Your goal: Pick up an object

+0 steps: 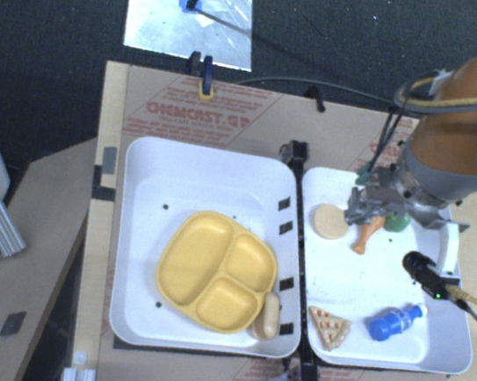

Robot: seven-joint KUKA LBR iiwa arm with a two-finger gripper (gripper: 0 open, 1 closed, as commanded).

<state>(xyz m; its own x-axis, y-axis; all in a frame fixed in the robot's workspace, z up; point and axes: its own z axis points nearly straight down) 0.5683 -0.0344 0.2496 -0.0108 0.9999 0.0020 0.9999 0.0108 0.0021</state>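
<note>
The carrot (pixel 365 235) is a small orange stick with a green top, lying tilted in the right bin (pixel 454 351). The gripper (pixel 369 205) sits right over its upper end; whether it grips cannot be told. Just left of the carrot lies a tan cookie (pixel 330 222). Further down the same bin are a blue bottle (pixel 394 321) and a waffle wedge (pixel 328 326).

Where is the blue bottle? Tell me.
The blue bottle lies in the right bin, near its front right corner, just right of the waffle wedge.
</note>
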